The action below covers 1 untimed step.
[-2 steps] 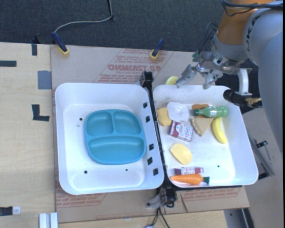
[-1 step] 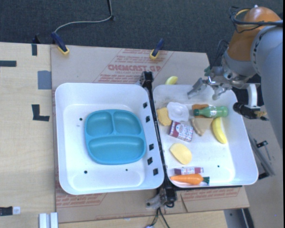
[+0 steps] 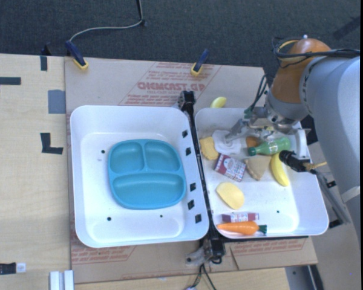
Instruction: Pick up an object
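Looking down on the bench, I see the gripper point(image 3: 237, 130) low over the far part of the right bin point(image 3: 302, 213), its fingers apart and closed on nothing. Just right of it lie a green bottle point(image 3: 271, 147) and a banana point(image 3: 279, 170); nearer me sit a red packet point(image 3: 231, 167), a yellow lump point(image 3: 230, 194) and a carrot point(image 3: 237, 227). A blue plate point(image 3: 147, 173) lies in the left bin point(image 3: 88, 125)
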{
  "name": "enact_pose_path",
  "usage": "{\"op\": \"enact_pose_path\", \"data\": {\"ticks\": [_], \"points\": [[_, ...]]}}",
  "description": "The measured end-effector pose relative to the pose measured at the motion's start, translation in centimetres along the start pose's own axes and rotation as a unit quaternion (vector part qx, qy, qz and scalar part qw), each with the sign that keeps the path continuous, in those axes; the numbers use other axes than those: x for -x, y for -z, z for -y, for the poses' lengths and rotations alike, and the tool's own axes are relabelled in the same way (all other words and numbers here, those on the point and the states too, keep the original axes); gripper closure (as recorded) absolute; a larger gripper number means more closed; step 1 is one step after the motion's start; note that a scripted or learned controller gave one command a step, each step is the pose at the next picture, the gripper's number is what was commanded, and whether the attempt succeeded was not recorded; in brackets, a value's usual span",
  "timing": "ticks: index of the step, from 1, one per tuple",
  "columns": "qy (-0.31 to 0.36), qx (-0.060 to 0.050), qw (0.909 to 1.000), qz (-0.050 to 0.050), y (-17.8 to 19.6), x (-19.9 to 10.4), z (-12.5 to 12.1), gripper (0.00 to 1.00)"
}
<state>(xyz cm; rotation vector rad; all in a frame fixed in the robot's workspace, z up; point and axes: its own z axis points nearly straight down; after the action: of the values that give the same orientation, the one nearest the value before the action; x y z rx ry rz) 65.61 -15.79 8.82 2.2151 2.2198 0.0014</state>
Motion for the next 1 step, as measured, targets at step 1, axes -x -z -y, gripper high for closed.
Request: {"op": "enact_pose_path", "data": {"ticks": [1], "points": [[0.000,-0.002,1.0000,-0.001,2.01,0.05,-1.25,0.00]]}}
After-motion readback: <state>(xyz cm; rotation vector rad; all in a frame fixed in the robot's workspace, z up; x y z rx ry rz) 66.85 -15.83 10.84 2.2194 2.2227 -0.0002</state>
